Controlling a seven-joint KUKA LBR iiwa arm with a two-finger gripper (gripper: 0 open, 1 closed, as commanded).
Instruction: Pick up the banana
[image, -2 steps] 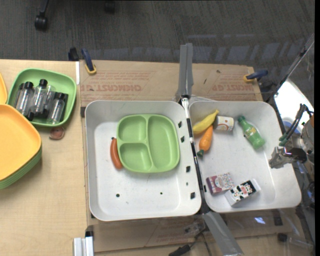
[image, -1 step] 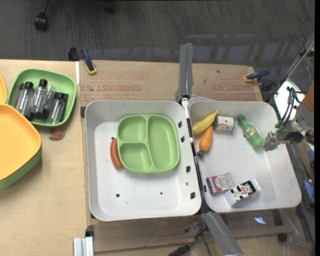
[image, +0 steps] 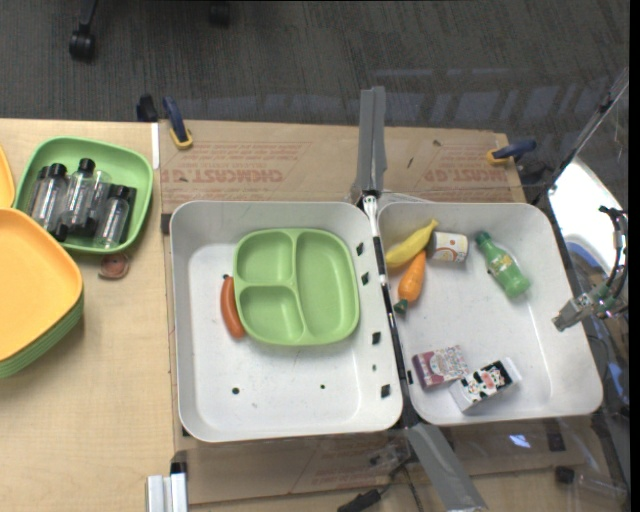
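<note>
The yellow banana (image: 411, 244) lies in the right white bin (image: 570, 390), near its far left corner and close to the wall shared with the left bin. Its near end touches the top of an orange carrot (image: 411, 281), which lies just in front of it. A small white cup (image: 450, 247) rests on its side immediately right of the banana's tip.
A green bottle (image: 502, 265), a maroon packet (image: 439, 366) and a white carton (image: 485, 383) also lie in the right bin. The left bin (image: 290, 410) holds a green divided plate (image: 297, 286) and a sausage (image: 232, 306). Yellow plates (image: 35, 295) and a green tray of bottles (image: 85, 195) sit far left.
</note>
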